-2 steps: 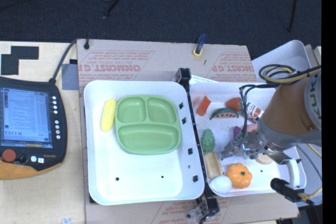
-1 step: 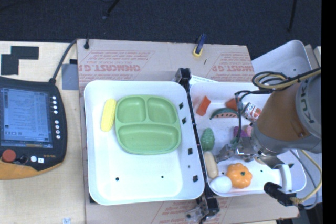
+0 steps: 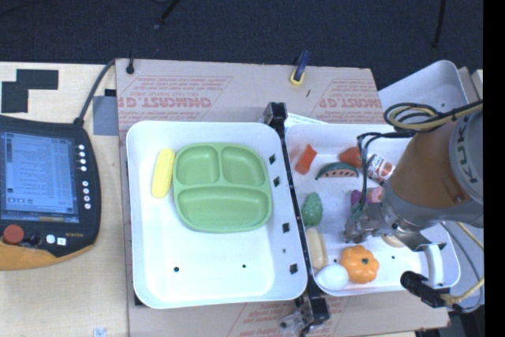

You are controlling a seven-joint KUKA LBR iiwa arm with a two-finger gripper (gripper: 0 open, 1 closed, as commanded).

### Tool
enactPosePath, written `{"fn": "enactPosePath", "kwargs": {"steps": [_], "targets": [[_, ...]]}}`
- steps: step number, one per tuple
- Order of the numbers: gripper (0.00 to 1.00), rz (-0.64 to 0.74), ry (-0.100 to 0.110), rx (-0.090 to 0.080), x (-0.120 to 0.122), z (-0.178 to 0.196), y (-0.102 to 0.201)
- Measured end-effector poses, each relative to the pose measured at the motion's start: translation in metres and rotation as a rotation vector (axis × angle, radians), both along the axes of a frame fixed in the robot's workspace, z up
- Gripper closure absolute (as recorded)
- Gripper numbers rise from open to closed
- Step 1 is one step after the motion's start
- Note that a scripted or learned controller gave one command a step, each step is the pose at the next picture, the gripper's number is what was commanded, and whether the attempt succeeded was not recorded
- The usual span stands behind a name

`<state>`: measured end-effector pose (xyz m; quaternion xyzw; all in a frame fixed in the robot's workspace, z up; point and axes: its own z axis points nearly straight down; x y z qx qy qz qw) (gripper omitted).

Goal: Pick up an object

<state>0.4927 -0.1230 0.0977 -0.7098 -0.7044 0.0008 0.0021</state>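
Note:
My gripper [image 3: 357, 231] is down inside the right bin [image 3: 377, 290], just above an orange pumpkin-shaped toy [image 3: 361, 264]. A white egg [image 3: 333, 277] and a beige roll [image 3: 317, 248] lie left of the pumpkin. A dark green vegetable [image 3: 312, 208] sits left of the gripper. Farther back lie a red-orange piece [image 3: 304, 159], a watermelon slice [image 3: 337, 170] and an orange-red item [image 3: 350, 156]. A purple piece [image 3: 357, 197] shows partly beside the wrist. The arm's orange band [image 3: 422, 170] covers the bin's right part.
The left bin [image 3: 150, 264] holds a green divided plate [image 3: 222, 187] and a yellow corn-like toy [image 3: 162, 173]. A teach pendant [image 3: 43, 189] lies on the bench at far left. A black divider [image 3: 286, 193] separates the two bins. A small red-and-white object [image 3: 381, 167] sits near the wrist.

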Motion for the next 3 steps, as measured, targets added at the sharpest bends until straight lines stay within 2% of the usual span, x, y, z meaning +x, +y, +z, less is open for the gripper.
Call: {"fn": "enactPosePath", "kwargs": {"steps": [3], "targets": [[1.00, 0.008, -0.004, -0.002, 0.010, 0.131, 0.000]]}}
